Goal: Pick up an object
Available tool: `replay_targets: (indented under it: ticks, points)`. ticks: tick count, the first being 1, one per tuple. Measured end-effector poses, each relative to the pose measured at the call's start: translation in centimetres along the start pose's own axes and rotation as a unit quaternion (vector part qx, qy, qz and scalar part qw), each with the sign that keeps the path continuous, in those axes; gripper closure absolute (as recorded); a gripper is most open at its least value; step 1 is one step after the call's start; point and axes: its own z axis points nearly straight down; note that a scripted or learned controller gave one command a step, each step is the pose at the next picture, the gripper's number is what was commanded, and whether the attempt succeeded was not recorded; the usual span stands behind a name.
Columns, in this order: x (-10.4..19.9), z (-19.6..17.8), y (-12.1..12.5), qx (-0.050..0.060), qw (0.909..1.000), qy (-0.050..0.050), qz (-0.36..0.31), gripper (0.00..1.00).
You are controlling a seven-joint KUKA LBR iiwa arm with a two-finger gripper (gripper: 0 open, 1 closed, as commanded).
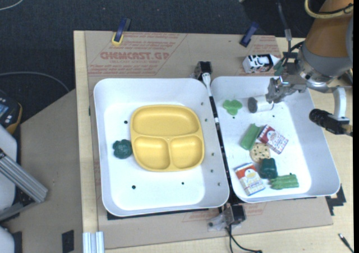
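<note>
Crowding at the near end of the right bin [322, 159] is the first hazard: a red-and-white packet [249, 178], a dark teal piece [267, 168], a green block [285, 181], a cookie [259, 151] and a second packet [275, 139] lie touching or overlapping, so a closing grip there may nudge neighbours or pinch two. Farther back, a green leaf shape [232, 105] and a small grey cylinder [252, 104] sit apart. The end effector [275, 92] hangs just beside that cylinder; whether it is wide or narrow I cannot tell. A round cylinder could roll away if clipped off-centre.
</note>
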Motion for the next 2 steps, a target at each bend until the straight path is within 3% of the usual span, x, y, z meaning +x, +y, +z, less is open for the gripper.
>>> replay_targets:
  ticks: [1, 2]
  points:
    - [0.0, -1.5, 0.1, 0.0, 1.0, 0.0, 0.0, 1.0]
    - [4.5, -1.7, -1.4, 0.004, 1.0, 0.002, -0.002, 1.0]
